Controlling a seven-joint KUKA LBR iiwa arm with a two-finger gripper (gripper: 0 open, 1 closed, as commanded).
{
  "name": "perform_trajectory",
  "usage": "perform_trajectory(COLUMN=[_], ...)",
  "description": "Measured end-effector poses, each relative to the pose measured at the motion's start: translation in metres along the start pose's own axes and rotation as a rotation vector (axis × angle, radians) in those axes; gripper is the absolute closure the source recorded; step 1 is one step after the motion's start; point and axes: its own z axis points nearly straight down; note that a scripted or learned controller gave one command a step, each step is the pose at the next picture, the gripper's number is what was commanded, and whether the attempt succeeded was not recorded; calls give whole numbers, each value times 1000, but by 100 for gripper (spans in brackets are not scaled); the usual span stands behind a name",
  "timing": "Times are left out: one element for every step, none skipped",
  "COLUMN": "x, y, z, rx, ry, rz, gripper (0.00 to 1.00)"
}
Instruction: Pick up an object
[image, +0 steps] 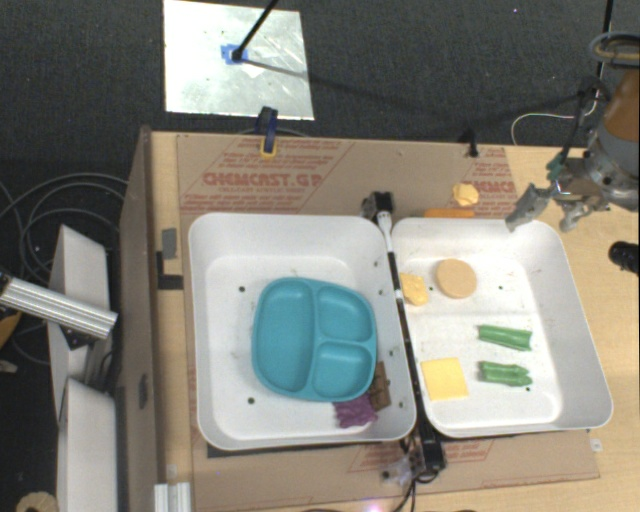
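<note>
— What lies farthest from your fingers, on the left?

— The left bin, well away from me. It holds a teal divided plate; a purple clump and a brown bit sit at the plate's near right corner. I cannot name either one; they are small and blurred.

— And nearer you?

— The right bin, just below and left of my fingers. Near its left wall lies a small yellow piece, with a tan round disc beside it. A yellow square slice lies lower down, and two green pods lie one above the other, closest under me. On the cardboard behind the bin rest a yellow lump and an orange strip.

— Your own state?

— My gripper hangs over the bin's far right corner, fingers spread, nothing between them.
</note>
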Motion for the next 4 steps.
perform_trajectory(x=[68,44,43,59], y=[-26,-93,3,13], z=[110,176,140,176], rx=[12,11,-11,-1], ry=[7,3,-2,1], rz=[-6,6,-4,-3], gripper=[0,0,0,0])
